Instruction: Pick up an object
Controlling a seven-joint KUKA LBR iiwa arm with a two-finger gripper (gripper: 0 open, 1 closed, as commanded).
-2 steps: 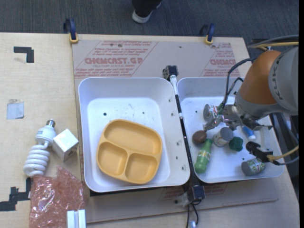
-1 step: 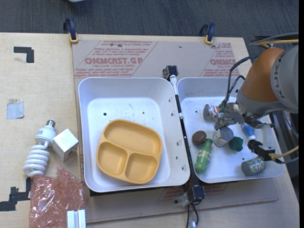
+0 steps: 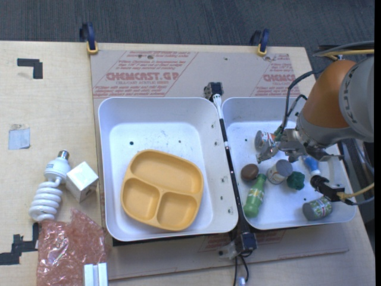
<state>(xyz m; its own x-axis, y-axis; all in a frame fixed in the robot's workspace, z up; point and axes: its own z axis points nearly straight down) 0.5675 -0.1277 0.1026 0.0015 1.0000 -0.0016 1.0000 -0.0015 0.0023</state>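
Green bottle (image 3: 255,195) lies lengthwise, cap toward top.

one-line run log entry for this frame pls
arm: over right bin | gripper: low, above brown round object | grasp: unconfirmed | left bin: yellow tray

Red print reading "CHEMCAST GP" repeats across the brown board (image 3: 149,70) lying under both bins.
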